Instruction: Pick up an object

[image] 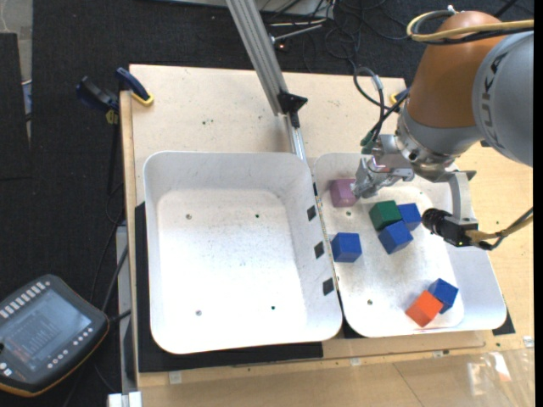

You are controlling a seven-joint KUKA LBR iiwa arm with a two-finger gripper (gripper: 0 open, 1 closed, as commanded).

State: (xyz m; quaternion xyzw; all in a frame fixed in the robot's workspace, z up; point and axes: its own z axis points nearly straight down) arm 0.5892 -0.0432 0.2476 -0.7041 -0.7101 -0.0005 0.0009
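Note:
The right bin (475, 299) holds several small blocks. A pale purple block (342, 193) lies near its back left corner. A green block (385, 213) sits beside two blue blocks (397, 236), and another blue block (346, 247) lies closer to the bin's left wall. An orange block (424, 309) and a blue block (444, 293) rest near the front right. My gripper (370, 182) hangs low over the back of this bin, just right of the purple block and above the green one. Nothing shows between its fingers.
The left bin (170, 185) stands beside the right one, sharing a raised middle wall. A slanted metal rail (259, 45) crosses the bench behind the bins. A blue and yellow clamp (127, 87) grips the bench's back left edge. A teach pendant (42, 333) lies at front left.

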